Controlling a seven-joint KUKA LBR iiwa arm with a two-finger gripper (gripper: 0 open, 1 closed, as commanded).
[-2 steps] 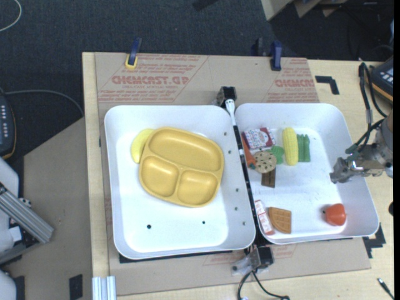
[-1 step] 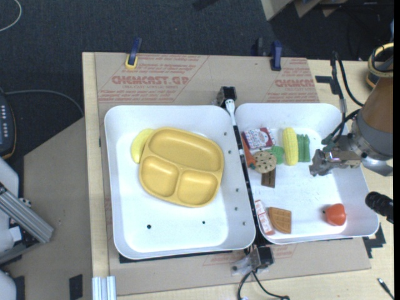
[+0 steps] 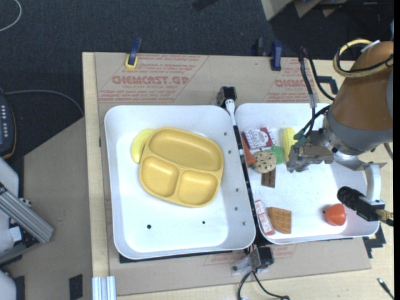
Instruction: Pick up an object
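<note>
The yellow divided tray [image 3: 181,166] fills much of the left bin [image 3: 125,230], lying over a yellow piece [image 3: 139,144] at its left. To the tray's right, in the right bin [image 3: 300,230], the gripper [image 3: 297,160] hangs just beside a yellow-green item [image 3: 288,139], a round cookie [image 3: 264,161] and a red-and-white packet [image 3: 257,139]. Further right and lower lie a waffle square [image 3: 280,220] and an orange-red object [image 3: 335,214].

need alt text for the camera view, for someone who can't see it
A grey robot arm reaches in from the right, its gripper low over the right bin, near small toy foods: a cookie, a waffle and an orange piece. The left bin holds a yellow divided tray.
</note>
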